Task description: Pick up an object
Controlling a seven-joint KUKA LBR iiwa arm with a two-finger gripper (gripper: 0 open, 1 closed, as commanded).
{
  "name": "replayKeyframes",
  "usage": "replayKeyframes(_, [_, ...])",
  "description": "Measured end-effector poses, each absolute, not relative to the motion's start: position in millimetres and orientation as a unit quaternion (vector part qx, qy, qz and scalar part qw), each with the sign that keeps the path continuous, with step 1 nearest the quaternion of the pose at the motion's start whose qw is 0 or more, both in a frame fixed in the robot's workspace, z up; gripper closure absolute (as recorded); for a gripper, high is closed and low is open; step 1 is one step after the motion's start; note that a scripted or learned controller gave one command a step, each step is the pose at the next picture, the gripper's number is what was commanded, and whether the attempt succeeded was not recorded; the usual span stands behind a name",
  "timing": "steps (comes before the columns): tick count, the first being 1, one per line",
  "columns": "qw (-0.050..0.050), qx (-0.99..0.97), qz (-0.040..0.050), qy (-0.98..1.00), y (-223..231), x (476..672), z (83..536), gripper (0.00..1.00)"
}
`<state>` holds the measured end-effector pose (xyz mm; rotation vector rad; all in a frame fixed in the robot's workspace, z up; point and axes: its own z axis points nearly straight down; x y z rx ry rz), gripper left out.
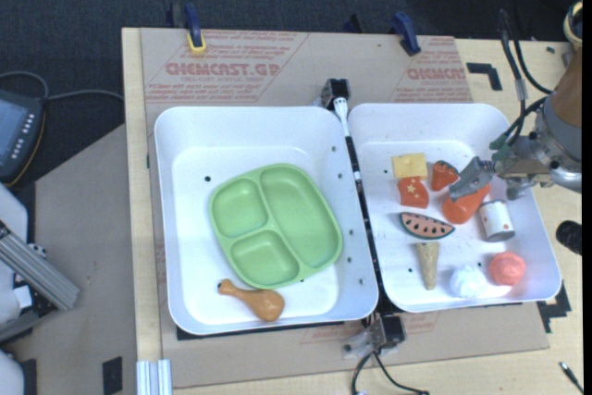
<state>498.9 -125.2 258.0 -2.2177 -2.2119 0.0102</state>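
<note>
Hovering end effector (pixel 474 177) (right bin (pixel 527 129)) over carrot (pixel 465 203)

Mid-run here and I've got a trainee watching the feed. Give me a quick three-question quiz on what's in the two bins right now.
1. True or false: the green divided plate lies in the right bin.
2. Which item lies just below the plate in the left bin? A) watermelon slice B) chicken drumstick C) ice cream cone
3. Fill in: the gripper hovers over the ____ bin.

Key
1. False; it lies in the left bin.
2. B, the chicken drumstick. The watermelon slice and ice cream cone lie in the right bin.
3. Right, near the orange piece.
</note>
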Motion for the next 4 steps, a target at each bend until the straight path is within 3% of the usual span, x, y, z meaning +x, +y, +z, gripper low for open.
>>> replayKeyframes(1, [0.0,-0.707,-0.0002,-0.707,-125,501.1,263,0.0])
replayKeyframes(3, [0.003,-0.708,0.0014,-0.707,-125,501.4,167,0.0])
replayKeyframes(4, [0.004,-0.707,0.0016,-0.707,-125,492.6,106,0.0])
